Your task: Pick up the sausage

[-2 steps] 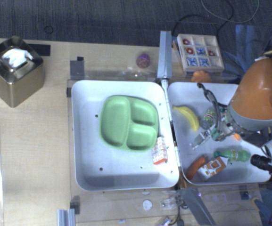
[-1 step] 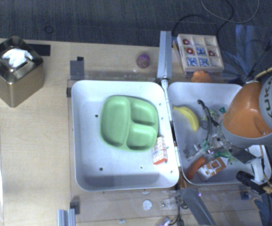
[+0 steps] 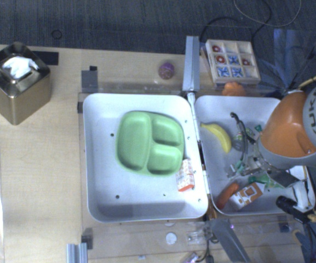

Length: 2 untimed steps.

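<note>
While the gripper [image 3: 249, 166] hangs low in the right bin [image 3: 212, 125], finger state unclear, the sausage [image 3: 226, 194] lies just lower-left, angled up-right.

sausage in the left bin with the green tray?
No, the sausage lies in the right bin, near its front left corner; the green tray sits in the left bin.

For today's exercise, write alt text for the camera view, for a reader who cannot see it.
The gripper hangs in the right bin, just above the sausage and beside a banana. The left bin holds a green tray and a small carton.
</note>
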### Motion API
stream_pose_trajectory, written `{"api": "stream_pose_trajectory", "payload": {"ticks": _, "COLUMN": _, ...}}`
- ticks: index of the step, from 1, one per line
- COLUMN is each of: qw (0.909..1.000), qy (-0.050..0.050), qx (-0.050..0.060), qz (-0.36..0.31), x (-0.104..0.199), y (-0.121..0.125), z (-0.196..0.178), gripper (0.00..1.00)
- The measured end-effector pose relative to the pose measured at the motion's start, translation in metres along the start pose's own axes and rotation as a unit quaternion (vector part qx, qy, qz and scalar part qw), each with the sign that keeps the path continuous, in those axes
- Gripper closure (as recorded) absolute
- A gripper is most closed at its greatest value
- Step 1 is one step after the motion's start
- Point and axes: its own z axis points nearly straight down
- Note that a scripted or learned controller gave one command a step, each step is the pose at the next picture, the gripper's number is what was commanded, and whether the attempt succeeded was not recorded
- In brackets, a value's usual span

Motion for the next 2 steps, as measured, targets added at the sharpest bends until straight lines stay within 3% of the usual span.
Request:
{"api": "stream_pose_trajectory", "payload": {"ticks": 1, "qw": 1.0, "qy": 0.0, "qx": 0.0, "qz": 0.0, "x": 0.0, "y": 0.0, "z": 0.0, "gripper": 0.0}}
{"api": "stream_pose_trajectory", "payload": {"ticks": 2, "qw": 0.9938, "qy": 0.0, "qx": -0.002, "qz": 0.111, "x": -0.001, "y": 0.0, "z": 0.016, "gripper": 0.0}}
